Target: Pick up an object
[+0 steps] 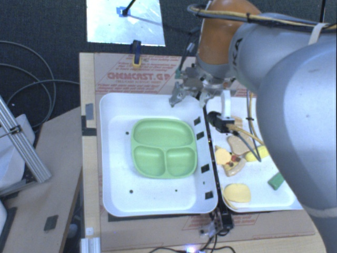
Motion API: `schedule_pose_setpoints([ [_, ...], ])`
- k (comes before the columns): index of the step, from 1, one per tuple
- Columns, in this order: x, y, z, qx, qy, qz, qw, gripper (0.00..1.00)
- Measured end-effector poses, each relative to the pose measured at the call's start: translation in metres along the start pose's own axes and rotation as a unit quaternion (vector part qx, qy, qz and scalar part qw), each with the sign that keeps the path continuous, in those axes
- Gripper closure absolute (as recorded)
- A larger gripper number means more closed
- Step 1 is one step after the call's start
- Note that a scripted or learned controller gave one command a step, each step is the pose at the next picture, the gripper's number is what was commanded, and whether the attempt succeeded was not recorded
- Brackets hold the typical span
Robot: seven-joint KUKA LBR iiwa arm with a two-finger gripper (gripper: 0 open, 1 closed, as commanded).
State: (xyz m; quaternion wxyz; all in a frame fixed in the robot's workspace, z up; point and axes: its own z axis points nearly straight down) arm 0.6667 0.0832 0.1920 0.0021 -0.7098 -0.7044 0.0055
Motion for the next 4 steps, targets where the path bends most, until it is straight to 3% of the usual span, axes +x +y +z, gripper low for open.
schedule_pose_setpoints([
  [1, 0.058, -0.052, 0.046, -0.002, 0.003, -0.008, 1.0, 0.0],
  [2, 0.044, -0.05, -0.109, -0.014, 0.004, -0.005, 0.9999, 0.0],
  [3, 0.085, -0.038, 0.09, 0.0, 0.002, -0.007, 1.0, 0.0],
  [4, 0.033, 0.003, 0.103, 0.002, 0.01, -0.003, 0.9999, 0.0],
])
